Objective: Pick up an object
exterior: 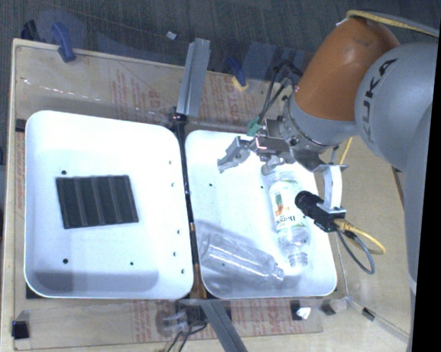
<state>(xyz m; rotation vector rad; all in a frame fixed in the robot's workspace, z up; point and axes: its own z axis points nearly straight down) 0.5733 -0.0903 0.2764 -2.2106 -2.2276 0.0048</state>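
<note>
A clear plastic bottle with a white and orange label (285, 205) lies in the right bin (211, 209), along its right side, cap toward the front. A second clear, unlabelled bottle (238, 256) lies across the bin's front. A dark ribbed rectangular pad (96, 200) lies flat in the left bin (39, 140). My gripper (251, 159) hangs over the back of the right bin, just behind the labelled bottle's base. It is open, with nothing between its fingers.
The two bins meet at a dark divider (186, 207) running front to back. A grey metal post (192, 77) stands behind the bins' junction. Bare white floor shows in the right bin's left half.
</note>
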